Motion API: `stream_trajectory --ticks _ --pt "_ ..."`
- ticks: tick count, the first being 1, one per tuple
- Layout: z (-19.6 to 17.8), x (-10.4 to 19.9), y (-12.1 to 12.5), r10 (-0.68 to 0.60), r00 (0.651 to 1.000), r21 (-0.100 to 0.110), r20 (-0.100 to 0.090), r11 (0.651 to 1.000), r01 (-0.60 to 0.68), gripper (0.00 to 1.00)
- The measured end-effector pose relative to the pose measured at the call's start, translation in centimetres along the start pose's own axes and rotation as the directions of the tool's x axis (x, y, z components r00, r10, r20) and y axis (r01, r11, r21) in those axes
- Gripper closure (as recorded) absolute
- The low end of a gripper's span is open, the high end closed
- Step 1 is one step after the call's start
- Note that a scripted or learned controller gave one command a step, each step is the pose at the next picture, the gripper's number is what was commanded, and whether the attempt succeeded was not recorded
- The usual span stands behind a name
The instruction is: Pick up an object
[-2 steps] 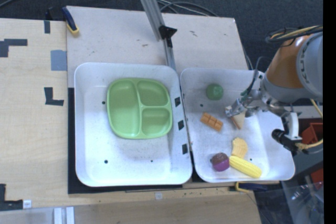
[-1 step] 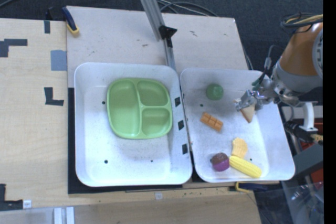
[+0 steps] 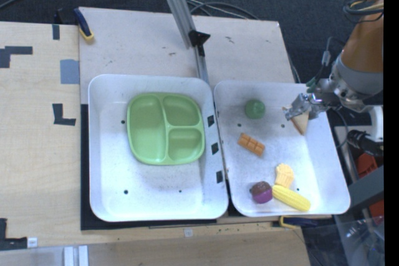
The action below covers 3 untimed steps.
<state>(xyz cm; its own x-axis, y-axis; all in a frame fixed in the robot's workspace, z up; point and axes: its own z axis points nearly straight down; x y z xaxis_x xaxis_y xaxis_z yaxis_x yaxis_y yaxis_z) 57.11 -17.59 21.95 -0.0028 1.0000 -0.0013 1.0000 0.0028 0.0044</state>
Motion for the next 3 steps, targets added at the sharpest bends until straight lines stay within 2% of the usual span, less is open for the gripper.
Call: stream_trajectory --ticks 1,2,3 --pt "-1.2 0.1 0.0 0.001 1.000 0.005 -0.002 1.000 -0.001 1.00" --pt "-0.4 4.5 -1.1 -0.002 1.000 0.007 -0.002 1.000 0.002 1.00" --pt "0.4 10.2 -1.4 -0.004 1.000 0.007 -0.003 1.000 0.004 1.00"
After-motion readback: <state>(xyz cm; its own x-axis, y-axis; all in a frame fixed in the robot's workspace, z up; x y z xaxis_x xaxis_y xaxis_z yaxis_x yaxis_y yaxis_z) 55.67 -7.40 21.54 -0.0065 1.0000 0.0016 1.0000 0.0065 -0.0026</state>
